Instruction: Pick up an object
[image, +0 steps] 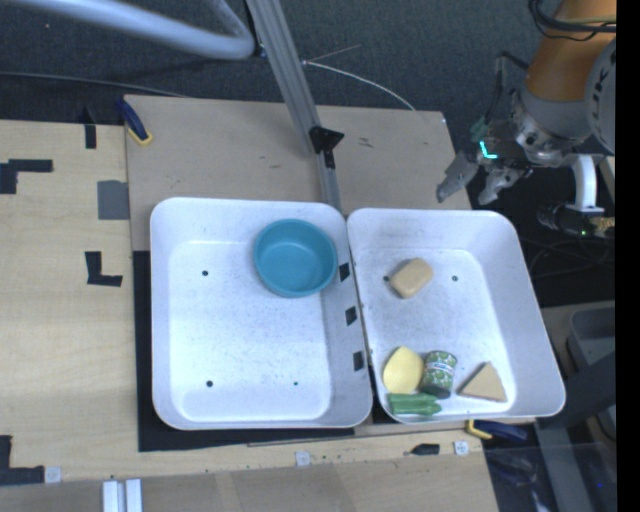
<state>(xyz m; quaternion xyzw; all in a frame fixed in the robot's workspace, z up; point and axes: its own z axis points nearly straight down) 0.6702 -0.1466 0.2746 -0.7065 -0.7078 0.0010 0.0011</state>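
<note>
Jaws stood spread, nothing between them; gripper (474, 184) hung beyond the right bin's (520, 260) far rim.
Tan lump (410, 277) lay alone mid-bin, likeliest pick: drop straight over it, straddle it, then close; near-wall cluster looked too crowded.

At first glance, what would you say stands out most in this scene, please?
The blue bowl catches the eye first, alone near the top of the left bin. Next is the cluster in the right bin's lower corner: yellow lemon, small can, tan wedge, green piece. The gripper hovers beyond the bins, upper right.
</note>
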